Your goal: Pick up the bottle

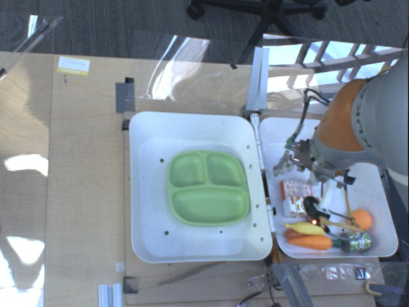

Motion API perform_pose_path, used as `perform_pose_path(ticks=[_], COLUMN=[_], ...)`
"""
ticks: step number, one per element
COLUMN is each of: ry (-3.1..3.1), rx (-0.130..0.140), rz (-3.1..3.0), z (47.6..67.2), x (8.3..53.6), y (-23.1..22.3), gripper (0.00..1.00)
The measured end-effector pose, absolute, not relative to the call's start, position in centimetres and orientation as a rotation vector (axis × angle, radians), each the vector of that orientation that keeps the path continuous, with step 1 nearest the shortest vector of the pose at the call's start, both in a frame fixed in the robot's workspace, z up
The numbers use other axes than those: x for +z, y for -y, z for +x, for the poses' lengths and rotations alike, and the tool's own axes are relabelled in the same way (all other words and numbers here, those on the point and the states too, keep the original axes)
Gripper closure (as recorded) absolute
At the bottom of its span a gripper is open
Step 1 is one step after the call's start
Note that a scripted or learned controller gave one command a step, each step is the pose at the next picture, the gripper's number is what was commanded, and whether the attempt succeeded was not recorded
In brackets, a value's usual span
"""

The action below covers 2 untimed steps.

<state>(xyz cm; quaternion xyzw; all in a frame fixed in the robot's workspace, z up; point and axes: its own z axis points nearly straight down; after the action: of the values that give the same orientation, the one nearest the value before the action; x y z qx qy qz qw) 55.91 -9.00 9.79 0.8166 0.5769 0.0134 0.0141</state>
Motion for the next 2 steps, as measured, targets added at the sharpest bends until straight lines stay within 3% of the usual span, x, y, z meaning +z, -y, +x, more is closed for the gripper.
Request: perform_pose_path(ticks=[1,2], ry=[-1.797,-1.797], rx=[0.042,0.042], rz=[2.538,2.538], z=[56.03,56.02], x=[10.87,10.86], y=[9.07,9.07], gripper=[1.0,0.0])
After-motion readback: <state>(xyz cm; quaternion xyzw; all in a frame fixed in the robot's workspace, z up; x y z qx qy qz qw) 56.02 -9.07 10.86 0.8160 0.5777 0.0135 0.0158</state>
